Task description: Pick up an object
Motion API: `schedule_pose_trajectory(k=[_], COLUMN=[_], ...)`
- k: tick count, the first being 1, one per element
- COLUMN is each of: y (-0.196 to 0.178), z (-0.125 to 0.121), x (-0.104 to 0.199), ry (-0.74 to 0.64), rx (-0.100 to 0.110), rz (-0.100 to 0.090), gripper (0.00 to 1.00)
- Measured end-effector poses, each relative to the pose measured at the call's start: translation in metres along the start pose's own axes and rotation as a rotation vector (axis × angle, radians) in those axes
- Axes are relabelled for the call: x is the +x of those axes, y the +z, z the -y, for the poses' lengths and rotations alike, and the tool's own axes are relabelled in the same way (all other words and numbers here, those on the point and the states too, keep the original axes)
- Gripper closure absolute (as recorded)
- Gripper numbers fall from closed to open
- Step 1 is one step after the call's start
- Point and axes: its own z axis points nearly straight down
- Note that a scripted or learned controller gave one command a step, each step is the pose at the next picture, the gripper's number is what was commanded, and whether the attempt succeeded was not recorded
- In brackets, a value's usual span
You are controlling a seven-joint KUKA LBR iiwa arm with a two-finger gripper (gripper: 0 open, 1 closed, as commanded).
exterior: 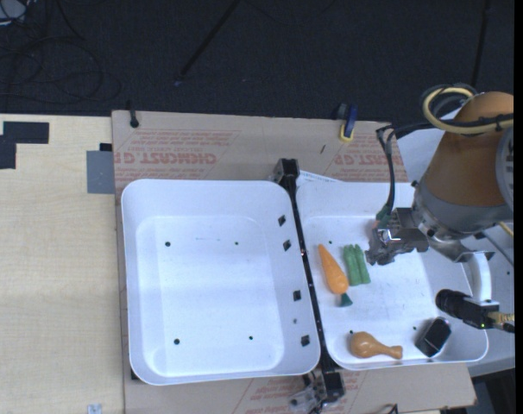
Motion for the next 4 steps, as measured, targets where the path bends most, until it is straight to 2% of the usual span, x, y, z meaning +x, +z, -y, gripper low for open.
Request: schedule_pose_trajectory(k=[1, 2, 3, 4], y=[-0.107, -0.113, -0.126, -0.168], z=[-0.083, -0.112, -0.123, -0.122], x=[-0.081, -0.072, -0.058, 0.005], ry=[0.001, -0.004, -0.004, -0.007], rx=[-0.017, -0.005, -0.004, -0.006], rz=[0.006, 0.000, -0.001, -0.002], gripper=[1.00, 1.00, 1.00, 1.00])
